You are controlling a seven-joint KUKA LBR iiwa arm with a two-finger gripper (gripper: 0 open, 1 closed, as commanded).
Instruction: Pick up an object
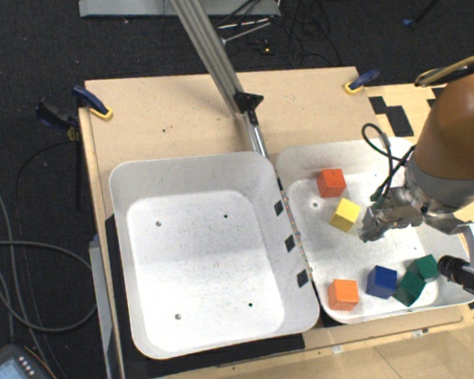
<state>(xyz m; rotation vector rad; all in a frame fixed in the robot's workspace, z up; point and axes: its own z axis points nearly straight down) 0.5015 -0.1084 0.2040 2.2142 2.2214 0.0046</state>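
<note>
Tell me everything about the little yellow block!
The small yellow cube looks like a solid, smooth block, maybe wood or plastic. It sits turned at an angle on the floor of the right shallow white bin, in its upper half. An orange cube lies just above it, apart from it. The grey claw is close on its right; whether they touch is unclear.

the arm (pixel 459 140) runs off the right edge, perhaps hiding bin (pixel 347 152) wall.
</note>
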